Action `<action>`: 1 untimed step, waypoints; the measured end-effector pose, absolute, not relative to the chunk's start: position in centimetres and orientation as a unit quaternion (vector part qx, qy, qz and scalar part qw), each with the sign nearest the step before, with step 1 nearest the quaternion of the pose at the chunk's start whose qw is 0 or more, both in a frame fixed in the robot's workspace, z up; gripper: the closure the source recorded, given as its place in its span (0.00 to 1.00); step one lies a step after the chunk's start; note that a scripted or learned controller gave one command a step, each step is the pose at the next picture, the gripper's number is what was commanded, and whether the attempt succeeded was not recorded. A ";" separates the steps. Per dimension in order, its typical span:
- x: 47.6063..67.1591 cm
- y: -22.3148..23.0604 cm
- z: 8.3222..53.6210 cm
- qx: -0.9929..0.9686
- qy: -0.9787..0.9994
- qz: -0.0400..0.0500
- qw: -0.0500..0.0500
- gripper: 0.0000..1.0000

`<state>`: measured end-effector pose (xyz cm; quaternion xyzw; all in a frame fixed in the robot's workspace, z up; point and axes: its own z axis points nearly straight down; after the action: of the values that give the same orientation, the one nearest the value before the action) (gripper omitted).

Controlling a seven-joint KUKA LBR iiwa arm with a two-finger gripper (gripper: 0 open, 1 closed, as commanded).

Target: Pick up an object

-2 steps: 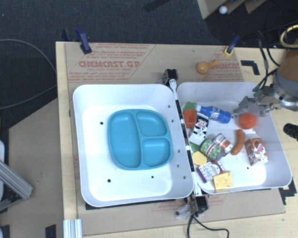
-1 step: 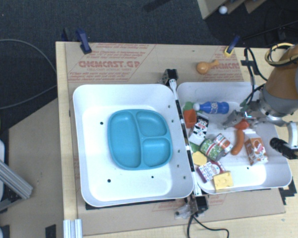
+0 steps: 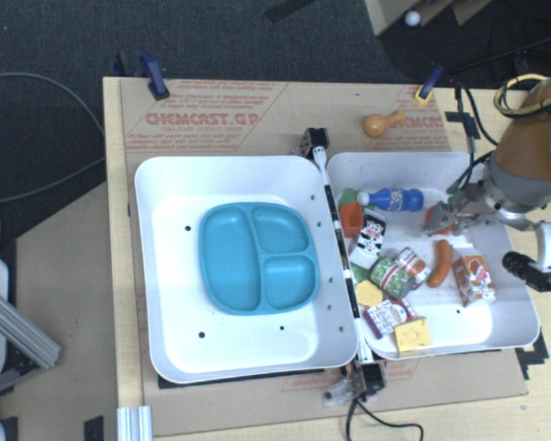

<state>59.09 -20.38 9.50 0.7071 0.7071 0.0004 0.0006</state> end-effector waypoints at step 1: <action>62.8 -12.8 8.5 0.707 0.708 0.001 0.000 1.00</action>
<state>62.79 -12.81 8.51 0.7065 0.7077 0.0008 -0.0002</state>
